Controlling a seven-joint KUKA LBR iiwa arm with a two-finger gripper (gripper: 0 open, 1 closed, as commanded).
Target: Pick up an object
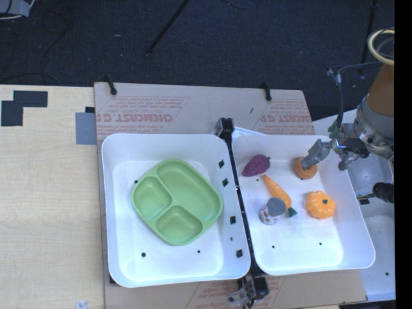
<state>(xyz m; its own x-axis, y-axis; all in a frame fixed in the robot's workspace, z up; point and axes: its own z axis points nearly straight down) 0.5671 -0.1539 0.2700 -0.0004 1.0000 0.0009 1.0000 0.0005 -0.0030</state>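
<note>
- Nearest in the right bin point(360, 250) lie a grey-capped toy point(273, 210), an orange pumpkin point(320, 205) and a carrot point(277, 188).
- Farther back — the gripper point(327, 152), fingers spread open and holding nothing, poised just above a small orange fruit point(305, 168).
- Centre the fingers over that fruit, descend straight — then close.

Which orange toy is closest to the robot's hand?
The small orange piece at the right bin's top, right under the hand. The pumpkin and carrot lie lower down, farther away.
</note>
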